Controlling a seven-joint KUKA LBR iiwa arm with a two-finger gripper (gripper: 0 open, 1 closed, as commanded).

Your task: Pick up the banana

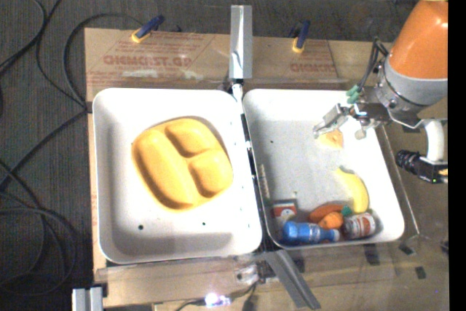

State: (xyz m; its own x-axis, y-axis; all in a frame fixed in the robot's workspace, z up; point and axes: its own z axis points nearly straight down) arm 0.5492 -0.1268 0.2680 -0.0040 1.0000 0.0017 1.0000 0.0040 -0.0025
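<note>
The banana [354, 189] is yellow and curved, and lies in the right bin [291, 120] near its right wall, just above the pile of items at the front. My gripper [340, 130] hangs over the upper right of that bin, above and a little left of the banana and apart from it. Its fingers stand open. A small orange piece [332, 139] lies just under the left finger; nothing is clamped between the fingers.
Along the right bin's front edge lie a blue bottle [309, 233], an orange carrot-like item [326, 213], a can [360, 224] and a small red-and-white carton [284, 211]. The left bin [116, 229] holds a yellow divided plate [182, 162].
</note>
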